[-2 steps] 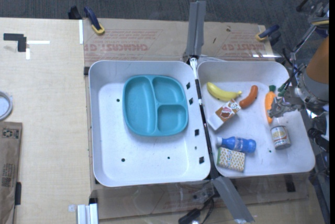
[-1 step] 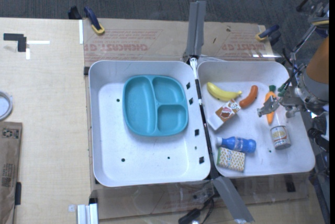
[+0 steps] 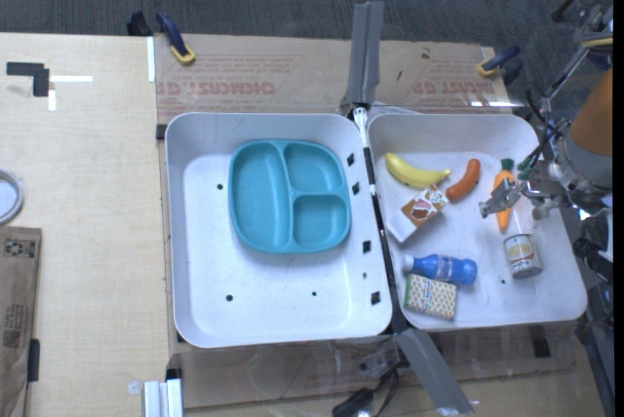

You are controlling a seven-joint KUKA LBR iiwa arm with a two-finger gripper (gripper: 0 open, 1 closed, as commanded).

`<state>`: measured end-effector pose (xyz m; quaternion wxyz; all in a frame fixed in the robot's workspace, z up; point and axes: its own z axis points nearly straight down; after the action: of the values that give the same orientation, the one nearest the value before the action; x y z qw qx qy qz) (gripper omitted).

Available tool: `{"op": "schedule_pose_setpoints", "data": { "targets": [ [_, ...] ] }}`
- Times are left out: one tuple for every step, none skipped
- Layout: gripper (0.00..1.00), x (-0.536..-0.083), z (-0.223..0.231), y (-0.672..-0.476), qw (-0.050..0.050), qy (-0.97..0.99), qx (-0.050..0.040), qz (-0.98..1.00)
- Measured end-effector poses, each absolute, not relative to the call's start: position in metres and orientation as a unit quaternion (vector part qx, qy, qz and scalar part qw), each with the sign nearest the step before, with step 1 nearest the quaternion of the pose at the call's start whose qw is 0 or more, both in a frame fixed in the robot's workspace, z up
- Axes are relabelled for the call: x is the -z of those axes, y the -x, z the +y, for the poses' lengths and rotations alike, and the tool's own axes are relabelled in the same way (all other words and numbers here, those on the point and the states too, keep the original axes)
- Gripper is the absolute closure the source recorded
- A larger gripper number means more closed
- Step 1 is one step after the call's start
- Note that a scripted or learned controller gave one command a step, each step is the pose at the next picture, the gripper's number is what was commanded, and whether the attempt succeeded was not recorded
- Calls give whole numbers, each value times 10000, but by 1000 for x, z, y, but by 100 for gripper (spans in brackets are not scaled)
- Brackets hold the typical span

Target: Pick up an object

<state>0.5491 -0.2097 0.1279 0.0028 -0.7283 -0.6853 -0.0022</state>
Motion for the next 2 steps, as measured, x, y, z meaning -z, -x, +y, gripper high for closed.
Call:
{"op": "schedule_pose_setpoints", "data": {
  "targets": [
    [0, -91, -189, -593, 1, 7469, -6, -6649],
    [100, -101, -189, -594, -3, 7457, -14, -6663]
  ]
}}
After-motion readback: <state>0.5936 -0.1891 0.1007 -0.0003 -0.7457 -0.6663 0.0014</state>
